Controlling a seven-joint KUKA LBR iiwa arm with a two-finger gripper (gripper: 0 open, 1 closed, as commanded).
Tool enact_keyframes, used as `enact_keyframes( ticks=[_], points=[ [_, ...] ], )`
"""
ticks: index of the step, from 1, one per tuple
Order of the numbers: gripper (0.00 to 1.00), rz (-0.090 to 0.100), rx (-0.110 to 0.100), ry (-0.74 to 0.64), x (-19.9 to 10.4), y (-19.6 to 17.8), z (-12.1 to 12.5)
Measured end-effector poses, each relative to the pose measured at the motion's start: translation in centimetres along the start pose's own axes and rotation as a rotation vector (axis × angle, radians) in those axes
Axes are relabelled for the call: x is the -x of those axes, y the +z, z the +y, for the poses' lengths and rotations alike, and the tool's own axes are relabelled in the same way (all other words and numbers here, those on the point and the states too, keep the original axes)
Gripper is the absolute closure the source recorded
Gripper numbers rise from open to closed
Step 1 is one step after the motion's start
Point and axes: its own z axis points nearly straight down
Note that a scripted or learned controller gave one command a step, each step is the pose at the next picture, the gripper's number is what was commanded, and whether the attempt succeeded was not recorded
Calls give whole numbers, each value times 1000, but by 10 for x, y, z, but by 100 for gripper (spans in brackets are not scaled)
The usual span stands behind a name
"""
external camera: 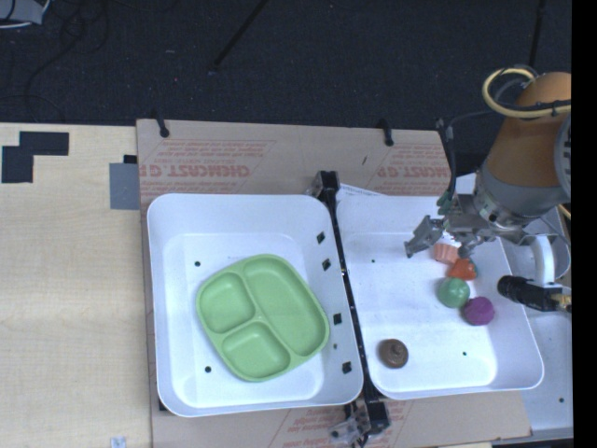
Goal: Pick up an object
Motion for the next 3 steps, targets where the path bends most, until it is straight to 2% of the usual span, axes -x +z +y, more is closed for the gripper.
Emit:
enact_keyframes(
  ticks=[1,2,3],
  points=[
    [0,-2,14,-2,0,-8,3],
    [0,0,9,-2,-6,37,3],
    [0,0,6,-1,-13,101,3]
  ],
)
